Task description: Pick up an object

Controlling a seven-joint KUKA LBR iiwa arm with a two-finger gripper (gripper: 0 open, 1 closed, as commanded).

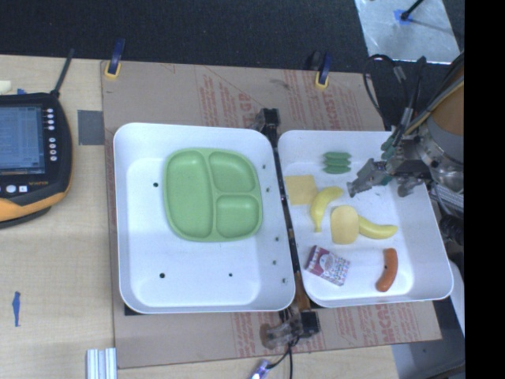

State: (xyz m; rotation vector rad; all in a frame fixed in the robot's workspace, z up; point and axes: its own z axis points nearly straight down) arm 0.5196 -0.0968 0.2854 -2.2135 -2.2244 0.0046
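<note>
Resting on cardboard [237,93], two white bins [134,212].

Green divided plate [212,193] lies in left bin [134,283]. Brown cardboard sheet [197,93] under both bins, held by two clamps [115,58] at far edge. Handheld control screen, orange-edged [28,158], rests on bench at left. Grey tape patch [91,127] between screen and cardboard. Blue mark [16,307] near bench's front left.

One fixed camera looks down at a slant from above the bench [55,290], framing both white bins [134,290] mid-frame.
</note>
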